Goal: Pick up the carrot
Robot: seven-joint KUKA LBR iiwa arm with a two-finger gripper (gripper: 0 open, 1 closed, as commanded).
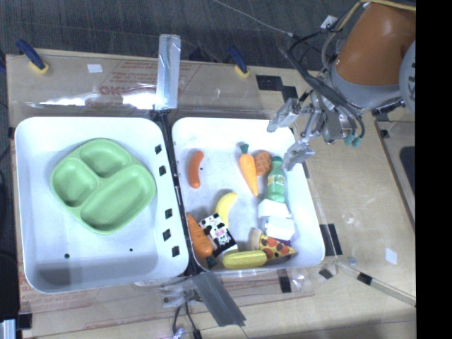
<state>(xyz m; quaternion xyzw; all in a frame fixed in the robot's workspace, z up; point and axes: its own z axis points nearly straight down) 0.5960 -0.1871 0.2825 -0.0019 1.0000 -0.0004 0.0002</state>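
Item: orange tapered plastic carrot with green top (247,173), lying in the right-hand shallow white bin (212,129), toward one o'clock of that bin's centre, green top pointing to twelve, tip to six. An orange ridged toy piece (263,162) is touching it at three o'clock; a green and white bottle (276,184) is standing just beyond.

Item: two-finger grey metal gripper (291,134), hanging over the bin's rim at two o'clock of the carrot, jaws spread, nothing between them.

Handling note: the arm is looking to be in the approach step. A good grasp is likely calling for the jaws to travel toward eight o'clock, line up across the carrot's thick upper half, and come down with one finger on the open nine o'clock side. The three o'clock side is crowded, so the neighbour is at risk of being pinched along with it.

Other stock: orange-red sausage shape (195,169), yellow banana (226,207), black and white cow-patterned block (217,232), green three-part plastic plate (103,183) in the left bin.

Writing: red print on the clear sheet at the table's far edge is too faint to read; no labels are legible.
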